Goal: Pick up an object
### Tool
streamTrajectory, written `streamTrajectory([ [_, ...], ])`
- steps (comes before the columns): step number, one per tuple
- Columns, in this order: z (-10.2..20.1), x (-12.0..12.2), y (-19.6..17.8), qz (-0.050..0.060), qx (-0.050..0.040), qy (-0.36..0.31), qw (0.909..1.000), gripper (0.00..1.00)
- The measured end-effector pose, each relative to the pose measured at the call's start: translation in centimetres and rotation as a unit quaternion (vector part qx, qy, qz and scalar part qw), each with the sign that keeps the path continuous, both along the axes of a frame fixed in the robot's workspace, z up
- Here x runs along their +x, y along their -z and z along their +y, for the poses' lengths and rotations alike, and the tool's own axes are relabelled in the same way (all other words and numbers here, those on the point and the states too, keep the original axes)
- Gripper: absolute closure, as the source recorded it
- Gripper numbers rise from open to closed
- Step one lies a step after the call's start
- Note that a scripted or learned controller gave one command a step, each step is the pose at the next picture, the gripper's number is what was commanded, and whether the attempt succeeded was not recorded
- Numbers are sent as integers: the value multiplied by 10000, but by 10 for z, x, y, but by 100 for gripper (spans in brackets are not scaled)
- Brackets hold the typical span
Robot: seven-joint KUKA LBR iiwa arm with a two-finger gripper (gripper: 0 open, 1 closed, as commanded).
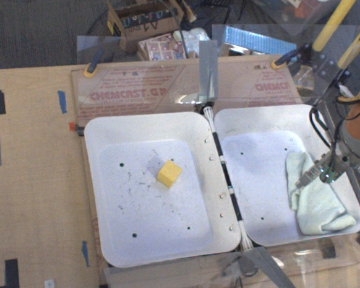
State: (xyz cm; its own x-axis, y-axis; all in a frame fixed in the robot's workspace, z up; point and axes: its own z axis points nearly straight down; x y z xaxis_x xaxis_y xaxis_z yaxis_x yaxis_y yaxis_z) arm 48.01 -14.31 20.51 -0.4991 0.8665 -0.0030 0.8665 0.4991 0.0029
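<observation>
While tool (308,178) touches cloth (315,201), rt bin (262,122), yellow block (169,173) far left

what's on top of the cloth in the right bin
The gripper sits over the pale cloth at its upper edge, in the right bin. Whatever lies beneath the cloth is covered.

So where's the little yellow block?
The yellow block sits near the middle of the left bin, far from the pale cloth and the claw over in the right bin.
</observation>
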Motion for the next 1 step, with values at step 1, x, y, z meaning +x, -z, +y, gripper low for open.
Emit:
streamTrajectory([
  [1,32,1,-34,-16,-11,-1507,9886,0],
])
